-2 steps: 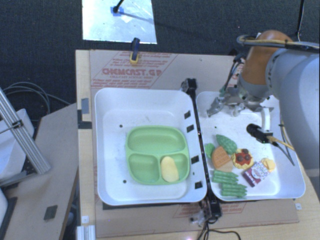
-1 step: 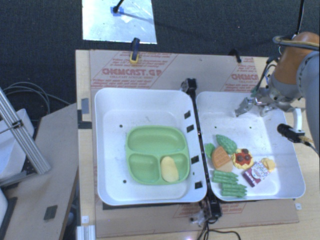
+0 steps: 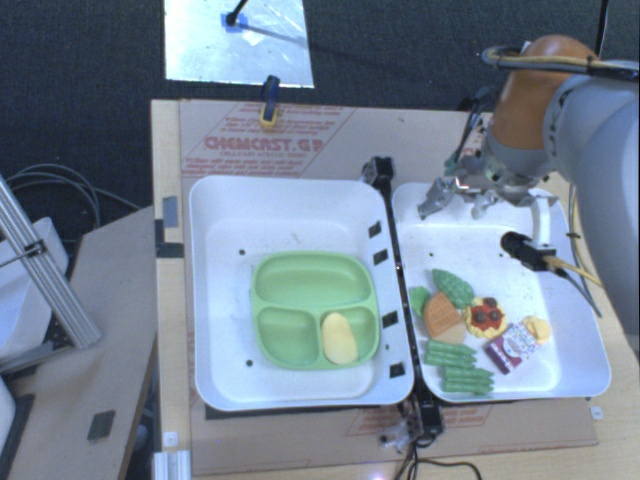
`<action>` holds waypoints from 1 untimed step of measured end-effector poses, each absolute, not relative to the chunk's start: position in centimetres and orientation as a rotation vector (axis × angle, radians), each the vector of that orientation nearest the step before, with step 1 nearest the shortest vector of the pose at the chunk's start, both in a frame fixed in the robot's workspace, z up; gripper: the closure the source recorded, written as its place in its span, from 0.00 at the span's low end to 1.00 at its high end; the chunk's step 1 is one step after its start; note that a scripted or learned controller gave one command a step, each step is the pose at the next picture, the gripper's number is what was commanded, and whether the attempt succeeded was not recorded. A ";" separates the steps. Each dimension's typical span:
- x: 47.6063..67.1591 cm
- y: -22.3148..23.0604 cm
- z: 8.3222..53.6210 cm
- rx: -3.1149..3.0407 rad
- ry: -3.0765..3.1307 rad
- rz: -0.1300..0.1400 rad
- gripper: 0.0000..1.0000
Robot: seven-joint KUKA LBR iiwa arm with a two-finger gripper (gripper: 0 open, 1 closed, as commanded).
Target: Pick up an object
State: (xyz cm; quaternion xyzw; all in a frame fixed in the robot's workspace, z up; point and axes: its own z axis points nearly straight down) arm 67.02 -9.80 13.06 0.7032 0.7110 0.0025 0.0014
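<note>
Gripper [image 3: 457,200] above right bin's [image 3: 580,368] far edge; fingers' state impossible to tell. Toy food [image 3: 478,333] heaped at near side.

A divided tray [image 3: 312,280] lay in the left bin [image 3: 230,228] with a potato [image 3: 340,338] in its near-right compartment; toy foods [image 3: 478,333] clustered in the right bin [image 3: 570,368].

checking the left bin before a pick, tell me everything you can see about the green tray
The green tray is a light green, smooth, plastic-looking plate with rounded corners and three compartments: one wide across the top, two smaller below. It lies flat on the floor of the left bin, roughly centred, slightly toward the near side. A pale yellow oval object rests in its lower right compartment; the other two compartments look bare. Nothing else touches it.
</note>
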 end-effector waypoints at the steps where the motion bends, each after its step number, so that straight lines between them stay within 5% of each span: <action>1: 66.9 -18.4 18.4 2.219 2.212 0.003 0.00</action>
